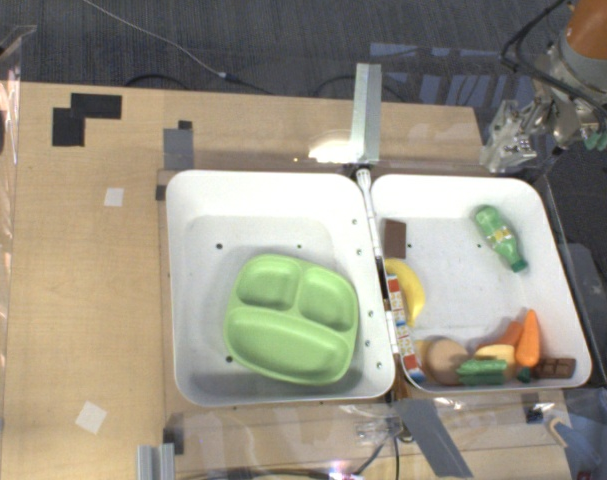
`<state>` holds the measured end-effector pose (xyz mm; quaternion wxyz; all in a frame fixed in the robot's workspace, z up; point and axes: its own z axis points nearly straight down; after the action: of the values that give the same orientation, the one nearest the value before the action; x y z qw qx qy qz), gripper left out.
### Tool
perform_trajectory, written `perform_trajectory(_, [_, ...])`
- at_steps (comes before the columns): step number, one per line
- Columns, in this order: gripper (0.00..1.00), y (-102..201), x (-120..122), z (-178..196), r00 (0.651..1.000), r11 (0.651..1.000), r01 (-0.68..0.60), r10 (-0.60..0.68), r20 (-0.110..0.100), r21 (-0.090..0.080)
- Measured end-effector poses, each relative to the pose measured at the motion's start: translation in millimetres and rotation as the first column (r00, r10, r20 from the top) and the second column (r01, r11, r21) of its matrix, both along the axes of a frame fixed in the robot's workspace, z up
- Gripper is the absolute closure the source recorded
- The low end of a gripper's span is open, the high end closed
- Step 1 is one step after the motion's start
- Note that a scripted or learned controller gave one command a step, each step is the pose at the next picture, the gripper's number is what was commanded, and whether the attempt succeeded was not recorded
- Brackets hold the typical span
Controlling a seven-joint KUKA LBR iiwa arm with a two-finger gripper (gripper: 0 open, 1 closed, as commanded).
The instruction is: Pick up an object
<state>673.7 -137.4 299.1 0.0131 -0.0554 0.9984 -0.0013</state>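
Observation:
My gripper [516, 140] hangs above the far edge of the right bin [453, 233], beyond its back rim, with nothing visibly between its fingers. In that bin a green bottle [499, 236] lies near the back right. A yellow banana [409, 289] and a brown block [394, 235] lie along the left wall. At the front sit an orange carrot [526, 338], a round brownish item [443, 358], a green piece [481, 370] and a small yellow piece [495, 352].
The left bin [198, 228] holds a green divided plate [291, 318]. A metal post [367, 113] stands behind the divider between the bins. The wooden bench [73, 298] stretches to the left.

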Motion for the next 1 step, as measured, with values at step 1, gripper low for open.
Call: perform_trajectory(1, [1.0, -15.2, -3.1, 11.1, 0.999, 0.999, 0.042, -0.042, -0.014, 0.001])
